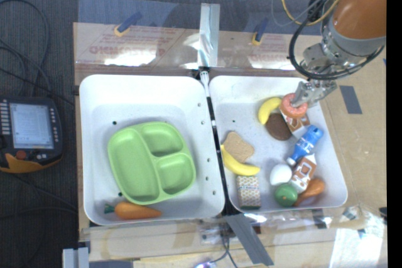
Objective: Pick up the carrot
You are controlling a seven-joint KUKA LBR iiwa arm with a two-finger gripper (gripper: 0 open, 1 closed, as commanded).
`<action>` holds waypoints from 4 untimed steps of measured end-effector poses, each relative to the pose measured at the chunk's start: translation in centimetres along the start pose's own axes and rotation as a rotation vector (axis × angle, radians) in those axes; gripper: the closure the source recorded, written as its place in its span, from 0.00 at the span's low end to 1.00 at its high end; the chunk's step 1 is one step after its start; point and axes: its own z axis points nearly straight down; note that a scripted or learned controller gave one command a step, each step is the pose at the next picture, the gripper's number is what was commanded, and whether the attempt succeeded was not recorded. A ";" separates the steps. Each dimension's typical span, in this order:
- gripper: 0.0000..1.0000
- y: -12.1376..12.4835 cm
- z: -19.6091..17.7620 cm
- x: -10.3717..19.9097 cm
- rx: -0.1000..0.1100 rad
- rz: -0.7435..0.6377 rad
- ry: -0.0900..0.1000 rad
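- Pincer [306,95] hangs over the right bin's [333,163] far-right corner, at the donut [293,107]; whether it is spread or pressed together cannot be told.
- Carrot [133,211] lies well away, down-left of the pincer, across the divider in the left bin [94,135], at its near edge; long axis left-right.
- Green tray [151,162] sits just beyond the carrot, near touching.
- Between them: bananas [269,108], cookie [239,146]. Judged: a lifted path clears these; the bin wall and tray crowd the grasp.
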 end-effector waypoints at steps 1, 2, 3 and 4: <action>1.00 -4.1 1.1 -5.5 0.003 0.188 0.000; 1.00 -4.0 -3.3 -2.1 0.007 0.308 0.002; 1.00 0.8 -10.6 -0.5 0.006 -0.144 0.003; 1.00 -2.1 -2.4 2.1 -0.005 -0.561 -0.004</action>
